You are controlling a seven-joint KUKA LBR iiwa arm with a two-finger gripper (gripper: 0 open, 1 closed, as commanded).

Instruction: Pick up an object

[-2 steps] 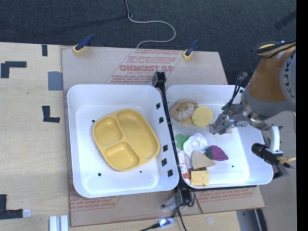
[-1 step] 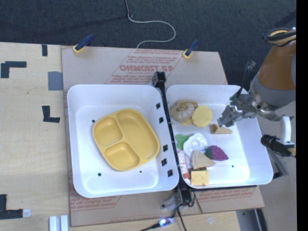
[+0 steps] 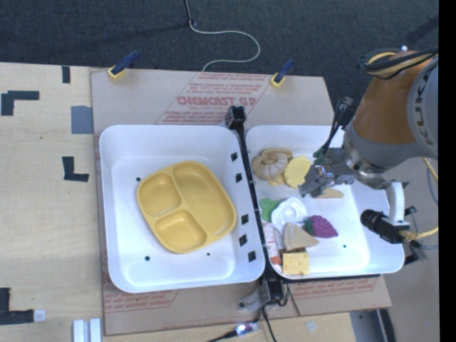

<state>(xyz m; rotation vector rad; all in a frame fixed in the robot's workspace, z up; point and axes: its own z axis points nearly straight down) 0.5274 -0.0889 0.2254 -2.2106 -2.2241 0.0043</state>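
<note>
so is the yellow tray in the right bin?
No, the yellow tray lies in the left bin; the right bin holds the small food items.

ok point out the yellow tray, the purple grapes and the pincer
yellow tray (image 3: 187, 206), camera view, on the ridge where its three compartments meet
purple grapes (image 3: 322, 226), camera view, middle of the bunch
pincer (image 3: 318, 184), camera view, at its fingertips over the right bin

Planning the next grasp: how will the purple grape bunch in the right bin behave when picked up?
The purple knobbly toy grape bunch looks like light plastic. Its bumpy surface may slip from the fingers. It seems to touch the tan wedge, so pushing would likely nudge that.
</note>
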